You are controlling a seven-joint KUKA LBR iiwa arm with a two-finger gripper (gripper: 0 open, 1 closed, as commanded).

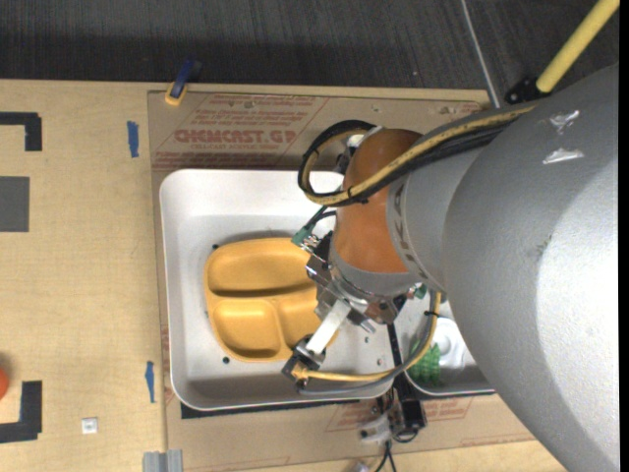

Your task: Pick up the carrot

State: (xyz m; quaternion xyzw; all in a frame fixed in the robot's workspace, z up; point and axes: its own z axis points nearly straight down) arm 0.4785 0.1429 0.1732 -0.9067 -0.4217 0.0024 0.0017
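The carrot is hard to place. The likeliest sign of it is a green tuft [428, 365] in the right bin [462, 391], close to that bin's near rim and just beside a white object [448, 346]. This may be the carrot's leafy top, but that is a guess. The arm [550, 264] covers whatever lies beyond the tuft, so the body and its long axis cannot be read.

The gripper [313, 347] hangs over the left bin [177, 264], by the near right corner of a yellow divided tray [251, 293]. It points down and toward the view's left. Whether it is open or closed cannot be told from this slant, and nothing is seen held in it.

If the tuft is the carrot, it lies to the view's right of the gripper, across the two rims where the bins meet. The gripper would then probably have to cross into the other bin before descending. Both bins rest on the cardboard-covered surface [88, 264].
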